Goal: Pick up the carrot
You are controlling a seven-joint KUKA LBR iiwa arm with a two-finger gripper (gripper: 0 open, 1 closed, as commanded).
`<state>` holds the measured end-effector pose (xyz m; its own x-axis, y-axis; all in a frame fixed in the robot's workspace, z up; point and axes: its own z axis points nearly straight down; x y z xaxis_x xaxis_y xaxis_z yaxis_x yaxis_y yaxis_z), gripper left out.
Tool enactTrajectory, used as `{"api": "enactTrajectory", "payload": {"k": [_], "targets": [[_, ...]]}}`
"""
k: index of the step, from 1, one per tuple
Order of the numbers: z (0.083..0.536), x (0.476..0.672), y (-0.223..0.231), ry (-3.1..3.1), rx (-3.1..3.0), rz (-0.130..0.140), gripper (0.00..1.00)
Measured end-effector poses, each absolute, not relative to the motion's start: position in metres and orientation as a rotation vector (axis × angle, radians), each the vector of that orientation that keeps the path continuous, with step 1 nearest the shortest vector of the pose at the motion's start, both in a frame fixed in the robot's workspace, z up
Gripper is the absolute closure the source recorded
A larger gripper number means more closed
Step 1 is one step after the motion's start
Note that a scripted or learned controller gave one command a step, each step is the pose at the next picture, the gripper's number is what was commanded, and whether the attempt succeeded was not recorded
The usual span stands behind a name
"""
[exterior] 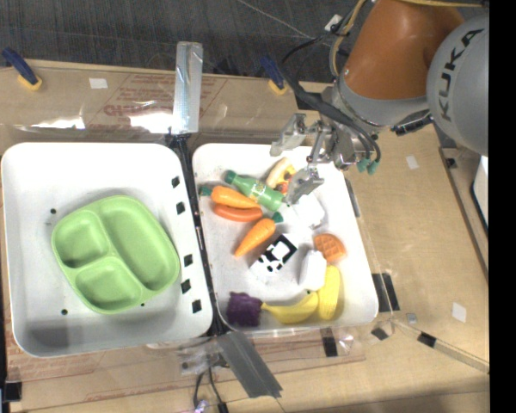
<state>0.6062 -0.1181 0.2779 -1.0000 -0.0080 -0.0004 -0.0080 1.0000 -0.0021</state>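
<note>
carrot (254, 236) lies below-left of gripper (303, 163), apart.

Arm (447, 50) cropped at top edge; pale item (278, 173) half behind green bottle (256, 189)

A lime-green three-compartment plastic plate (113, 252) sits beside orange tapered carrots (254, 236), yellow curved bananas (314, 301) and a dark purple lump (244, 309).
</note>
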Motion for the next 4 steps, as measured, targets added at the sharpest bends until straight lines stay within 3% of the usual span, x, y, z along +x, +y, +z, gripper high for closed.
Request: {"api": "enactTrajectory", "payload": {"k": [1,2,3,4], "targets": [[0.187,0.558,-0.119,3.148,0.012,0.001,0.0],[0.091,0.55,-0.105,3.141,0.101,0.001,0.0],[0.091,0.532,-0.098,3.145,0.003,0.002,0.0],[0.102,0.534,-0.097,3.143,-0.011,0.001,1.0]]}}
